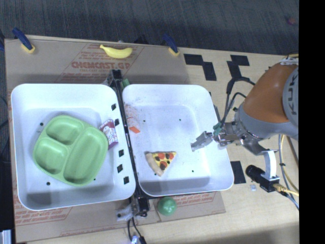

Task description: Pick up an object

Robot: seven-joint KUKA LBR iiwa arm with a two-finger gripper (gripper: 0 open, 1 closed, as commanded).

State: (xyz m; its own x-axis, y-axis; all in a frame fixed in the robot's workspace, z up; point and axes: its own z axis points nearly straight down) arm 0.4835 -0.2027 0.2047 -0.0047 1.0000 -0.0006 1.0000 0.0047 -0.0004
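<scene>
My claw [201, 141] hangs over the right side of the right bin [203, 96]. It is too small and blurry for me to tell how it is set. I see nothing in it.

The pizza slice [161, 161] lies on the bin floor, to the left of my claw and a bit nearer the front. Nothing sits between them. A small orange bit [134, 129] lies further left, near the wall where the two bins meet.

Past that wall is the left bin [30, 95]. It holds a green tray [70, 149] with three parts. A little dark red packet [109, 133] touches the tray's right edge.

A green ball [166, 205] rests outside the bins, on the front edge, left of my claw and closer to the front. A yellow banana [117, 50] lies behind the bins, far off to the left.

The bins sit on brown cardboard [81, 65] on a light worktop [264, 212] with black marks. Blue clips [24, 40] hold the cardboard at the back. Dark grey floor [152, 9] shows behind.
</scene>
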